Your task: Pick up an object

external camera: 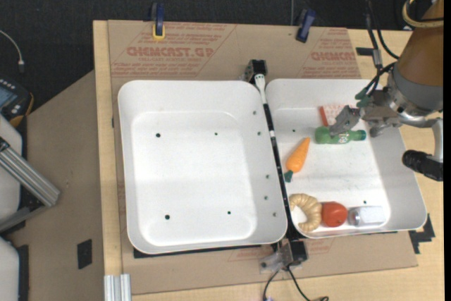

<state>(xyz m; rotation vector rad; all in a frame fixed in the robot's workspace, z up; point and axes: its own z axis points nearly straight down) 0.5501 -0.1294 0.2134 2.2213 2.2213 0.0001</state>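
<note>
My gripper (345,125) hangs over the upper middle of the right bin (394,183), directly above a green toy (337,137) that lies flat on the bin floor. Its fingers point down toward the green toy's top edge. A small red and white piece (324,113) lies just left of the gripper. An orange carrot (298,154) rests near the bin's left wall. Along the bin's front edge sit a beige croissant (305,209), a red tomato (334,213) and a clear bottle (368,216).
The left bin (194,166) stands beside the right one, with a black divider clip (256,70) at the back between them. Both rest on a brown cardboard sheet (211,42). A black cable (380,53) trails along the arm at the right.
</note>
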